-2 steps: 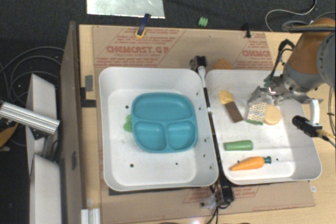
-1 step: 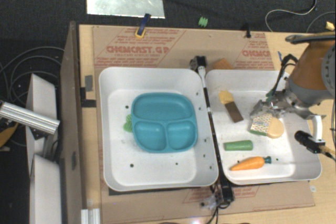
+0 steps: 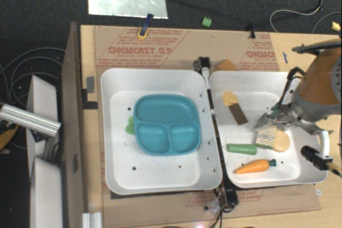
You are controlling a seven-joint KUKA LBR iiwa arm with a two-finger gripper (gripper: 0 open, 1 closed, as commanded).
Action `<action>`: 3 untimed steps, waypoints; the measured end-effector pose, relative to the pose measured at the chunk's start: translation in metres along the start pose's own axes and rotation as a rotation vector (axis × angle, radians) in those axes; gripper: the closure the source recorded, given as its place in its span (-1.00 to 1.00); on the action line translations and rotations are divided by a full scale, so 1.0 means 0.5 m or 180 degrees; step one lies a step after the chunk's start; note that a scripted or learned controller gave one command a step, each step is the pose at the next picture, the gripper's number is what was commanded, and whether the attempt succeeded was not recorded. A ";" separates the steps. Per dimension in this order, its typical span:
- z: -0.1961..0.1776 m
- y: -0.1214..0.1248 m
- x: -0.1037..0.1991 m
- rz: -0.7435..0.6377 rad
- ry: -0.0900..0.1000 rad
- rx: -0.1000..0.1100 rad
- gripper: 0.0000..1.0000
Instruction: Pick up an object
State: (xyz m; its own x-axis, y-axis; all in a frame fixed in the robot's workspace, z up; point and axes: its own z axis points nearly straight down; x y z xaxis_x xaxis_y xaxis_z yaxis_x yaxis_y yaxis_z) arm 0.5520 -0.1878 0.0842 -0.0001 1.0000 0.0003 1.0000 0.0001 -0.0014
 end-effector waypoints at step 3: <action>-0.001 0.114 0.177 -0.0012 -0.0001 -0.0014 -1.00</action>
State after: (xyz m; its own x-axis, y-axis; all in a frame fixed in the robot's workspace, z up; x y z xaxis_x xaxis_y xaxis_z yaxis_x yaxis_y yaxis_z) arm 0.6089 -0.0993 0.0847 -0.0040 1.0000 -0.0001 1.0000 0.0040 0.0029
